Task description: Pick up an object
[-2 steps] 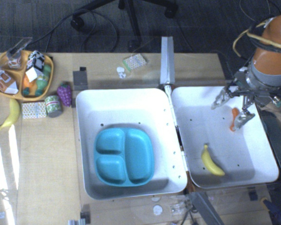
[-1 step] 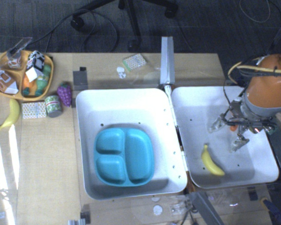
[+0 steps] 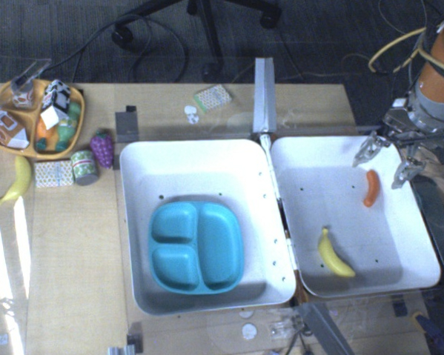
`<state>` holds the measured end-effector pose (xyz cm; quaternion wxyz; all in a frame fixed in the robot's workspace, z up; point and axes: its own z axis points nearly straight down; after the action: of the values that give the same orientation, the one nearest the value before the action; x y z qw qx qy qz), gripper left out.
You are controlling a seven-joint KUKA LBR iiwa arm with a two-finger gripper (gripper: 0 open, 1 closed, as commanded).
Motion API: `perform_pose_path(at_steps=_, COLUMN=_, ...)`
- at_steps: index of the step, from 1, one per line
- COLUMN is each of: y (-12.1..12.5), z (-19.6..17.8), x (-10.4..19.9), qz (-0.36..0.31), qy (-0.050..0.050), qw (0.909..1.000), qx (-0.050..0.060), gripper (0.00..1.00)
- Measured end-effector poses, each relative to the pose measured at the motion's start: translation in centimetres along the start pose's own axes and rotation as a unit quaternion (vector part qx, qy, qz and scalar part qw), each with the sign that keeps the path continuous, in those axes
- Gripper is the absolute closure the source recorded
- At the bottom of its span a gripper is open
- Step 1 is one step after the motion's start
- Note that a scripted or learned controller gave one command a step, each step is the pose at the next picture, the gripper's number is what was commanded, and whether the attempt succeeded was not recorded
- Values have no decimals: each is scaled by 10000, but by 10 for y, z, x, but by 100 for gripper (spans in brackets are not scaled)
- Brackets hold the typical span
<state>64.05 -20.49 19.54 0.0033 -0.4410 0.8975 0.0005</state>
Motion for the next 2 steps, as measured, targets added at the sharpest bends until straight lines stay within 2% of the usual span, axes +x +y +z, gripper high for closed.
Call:
perform_pose_path(at_steps=1, y=47, z=69, x=39, qz=-834, qy=-8, qw=9965, qx=45, gripper=0)
perform_pose_path(at_steps=2, y=3, z=105, x=4, qz=-2321, qy=-19, qw=9727, qx=89, gripper=0)
